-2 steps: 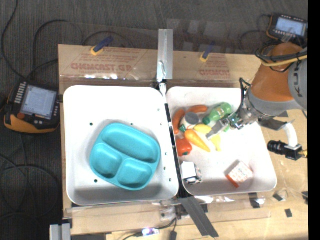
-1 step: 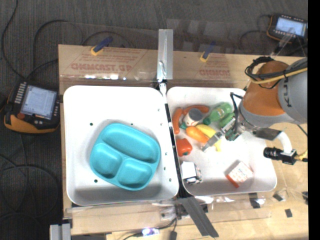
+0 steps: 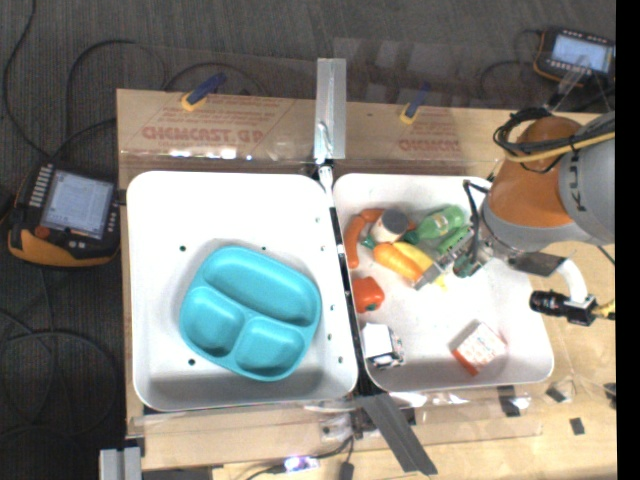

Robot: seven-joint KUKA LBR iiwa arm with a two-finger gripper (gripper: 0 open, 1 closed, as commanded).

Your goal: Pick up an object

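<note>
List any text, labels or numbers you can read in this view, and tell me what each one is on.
"CHEMCAST GP", red print on the protective sheet behind the left bin; the last letters are uncertain.
Red print on the sheet behind the right bin: too blurred to read.
Left pendant screen: lit, text too small.
Upper-right pendant screen: too small.
Red and white box: markings unreadable.

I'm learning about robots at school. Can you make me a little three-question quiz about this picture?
1. True or false: the blue plate lies in the left bin.
2. Which lies nearest the robot's jaws? A) green thing B) red-and-white box C) blue plate
3. Fill in: the arm wears an ___ band above its wrist.

Key: 1 true; 2 A; 3 orange.
</note>
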